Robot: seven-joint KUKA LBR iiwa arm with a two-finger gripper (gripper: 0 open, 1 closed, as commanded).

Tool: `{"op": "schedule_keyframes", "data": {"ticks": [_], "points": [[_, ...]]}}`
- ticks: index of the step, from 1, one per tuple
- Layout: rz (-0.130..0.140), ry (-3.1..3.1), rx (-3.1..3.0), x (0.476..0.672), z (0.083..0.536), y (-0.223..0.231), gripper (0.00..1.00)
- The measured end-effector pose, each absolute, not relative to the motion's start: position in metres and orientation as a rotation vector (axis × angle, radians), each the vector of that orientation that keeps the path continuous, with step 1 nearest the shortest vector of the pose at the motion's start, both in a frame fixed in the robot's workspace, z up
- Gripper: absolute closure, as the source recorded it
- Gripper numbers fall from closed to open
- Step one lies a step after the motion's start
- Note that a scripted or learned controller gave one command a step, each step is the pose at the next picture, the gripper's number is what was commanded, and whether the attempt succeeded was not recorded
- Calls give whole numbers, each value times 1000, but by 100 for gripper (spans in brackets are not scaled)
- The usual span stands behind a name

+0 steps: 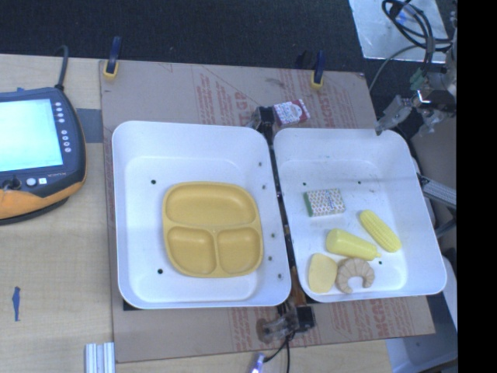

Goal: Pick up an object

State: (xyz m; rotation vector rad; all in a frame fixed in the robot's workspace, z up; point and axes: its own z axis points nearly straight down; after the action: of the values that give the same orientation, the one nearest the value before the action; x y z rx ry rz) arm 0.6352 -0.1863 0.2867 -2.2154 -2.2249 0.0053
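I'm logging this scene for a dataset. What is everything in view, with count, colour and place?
bins: two, white, side by side on the bench
divided plate: one, yellow, left bin
sponge: one, green-white, right bin
corn cob: one, yellow, right bin
wedge: one, yellow, right bin
flat piece: one, yellow, right bin
croissant: one, tan, right bin
packet: one, red-white, behind the bins
pendant: one, orange-grey, far left
claw: one, grey, above the right bin's far corner

Left bin (128, 208): yellow divided tray (211, 228). Right bin (404, 162): green sponge (324, 202), corn (380, 231), yellow wedge (350, 244), croissant (355, 273). Pendant (35, 150) on counter (46, 286).
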Motion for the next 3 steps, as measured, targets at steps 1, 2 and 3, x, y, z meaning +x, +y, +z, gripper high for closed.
{"op": "schedule_keyframes", "data": {"ticks": [1, 2, 3], "points": [[8, -2224, -2214, 584, 168, -212, 0], [6, -2224, -2214, 542, 91, -174, 0], [4, -2224, -2216, 476, 92, -212, 0]]}}
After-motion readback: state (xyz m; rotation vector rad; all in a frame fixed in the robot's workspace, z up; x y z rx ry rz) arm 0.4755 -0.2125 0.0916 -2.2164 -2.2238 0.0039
